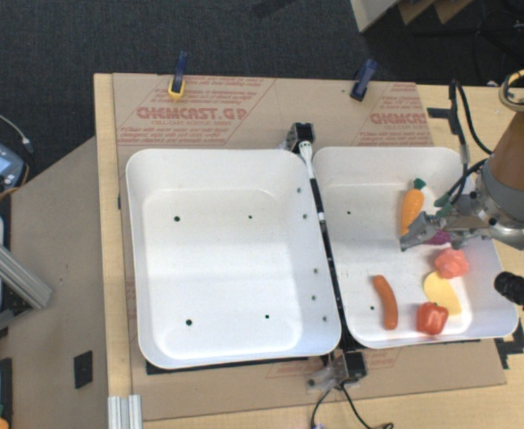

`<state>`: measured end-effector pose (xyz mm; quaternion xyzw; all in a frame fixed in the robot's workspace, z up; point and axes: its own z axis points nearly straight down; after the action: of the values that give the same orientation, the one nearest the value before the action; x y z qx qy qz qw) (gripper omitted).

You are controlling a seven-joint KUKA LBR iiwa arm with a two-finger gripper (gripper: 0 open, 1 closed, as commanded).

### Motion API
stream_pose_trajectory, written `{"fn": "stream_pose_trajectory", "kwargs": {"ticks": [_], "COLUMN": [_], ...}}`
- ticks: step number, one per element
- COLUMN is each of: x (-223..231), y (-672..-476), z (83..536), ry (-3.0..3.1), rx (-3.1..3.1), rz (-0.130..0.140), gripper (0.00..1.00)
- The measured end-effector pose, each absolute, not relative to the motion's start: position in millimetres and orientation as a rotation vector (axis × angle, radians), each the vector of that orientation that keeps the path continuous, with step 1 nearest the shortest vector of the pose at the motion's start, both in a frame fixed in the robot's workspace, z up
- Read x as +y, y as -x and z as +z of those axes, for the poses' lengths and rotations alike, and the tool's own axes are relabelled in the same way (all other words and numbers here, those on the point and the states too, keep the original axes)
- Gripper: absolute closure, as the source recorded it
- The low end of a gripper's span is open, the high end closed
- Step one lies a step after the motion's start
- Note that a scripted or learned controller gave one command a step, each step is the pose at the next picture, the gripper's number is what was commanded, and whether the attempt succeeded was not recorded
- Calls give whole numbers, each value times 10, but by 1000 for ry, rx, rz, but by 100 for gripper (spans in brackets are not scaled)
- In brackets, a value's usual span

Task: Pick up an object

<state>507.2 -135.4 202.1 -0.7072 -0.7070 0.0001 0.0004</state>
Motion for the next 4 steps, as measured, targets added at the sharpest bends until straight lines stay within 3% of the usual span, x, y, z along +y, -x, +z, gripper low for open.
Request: {"fn": "stream_pose_trajectory", "kwargs": {"ticks": [1, 2, 3, 4], "x": [-616, -664, -980, -963], "y": [-4776, -4790, -5160, -5164], "z": [1833, 1844, 841, 998], "ry": [2209, 2221, 2221, 2224], "rx": [-2222, -2220, -2216, -2220], "rz": [2, 1, 6, -1], "gripper": [0, 0, 0, 100]}}
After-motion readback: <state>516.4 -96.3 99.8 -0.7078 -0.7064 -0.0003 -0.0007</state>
